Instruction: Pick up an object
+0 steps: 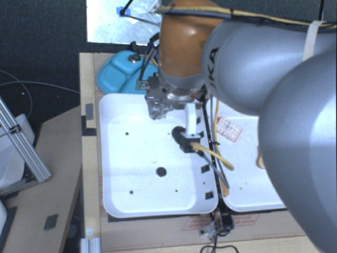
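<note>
My gripper (157, 111) hangs over the far edge of the left bin (118, 194), below the orange band of the wrist. I see nothing held under it. A small black round thing (161, 172) lies on the left bin's floor, nearer the front and well apart from the gripper. In the right bin (253, 199) a red-and-white patterned packet (229, 129) lies flat near the dividing wall. A tan object (259, 157) peeks out at the arm's edge, mostly hidden by it.
A blue plastic object (120, 71) sits behind the left bin, just left of the wrist. The big grey arm covers most of the right bin. A few small dark dots mark the left bin's floor. A metal frame (21, 146) stands off the bench at left.
</note>
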`<state>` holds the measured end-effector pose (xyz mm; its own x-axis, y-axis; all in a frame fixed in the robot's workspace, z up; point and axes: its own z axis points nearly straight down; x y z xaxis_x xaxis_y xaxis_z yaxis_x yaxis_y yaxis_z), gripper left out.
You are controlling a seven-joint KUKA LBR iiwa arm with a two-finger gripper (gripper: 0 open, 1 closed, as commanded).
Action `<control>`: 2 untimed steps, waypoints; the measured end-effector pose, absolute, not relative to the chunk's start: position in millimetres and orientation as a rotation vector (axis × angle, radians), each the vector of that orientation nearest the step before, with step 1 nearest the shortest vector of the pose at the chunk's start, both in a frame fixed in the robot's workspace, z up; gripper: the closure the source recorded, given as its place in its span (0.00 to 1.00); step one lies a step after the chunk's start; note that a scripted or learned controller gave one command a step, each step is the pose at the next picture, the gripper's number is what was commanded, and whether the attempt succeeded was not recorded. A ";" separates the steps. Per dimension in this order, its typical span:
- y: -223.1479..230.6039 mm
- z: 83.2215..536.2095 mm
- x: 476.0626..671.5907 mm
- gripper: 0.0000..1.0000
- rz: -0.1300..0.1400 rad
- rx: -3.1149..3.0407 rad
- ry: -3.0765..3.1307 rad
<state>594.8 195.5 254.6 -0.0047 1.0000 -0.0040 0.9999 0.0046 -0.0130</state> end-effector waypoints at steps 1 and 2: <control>158.9 158.6 512.2 1.00 0.024 -2.217 -2.213; 97.8 233.6 574.8 1.00 -0.011 -2.233 -2.222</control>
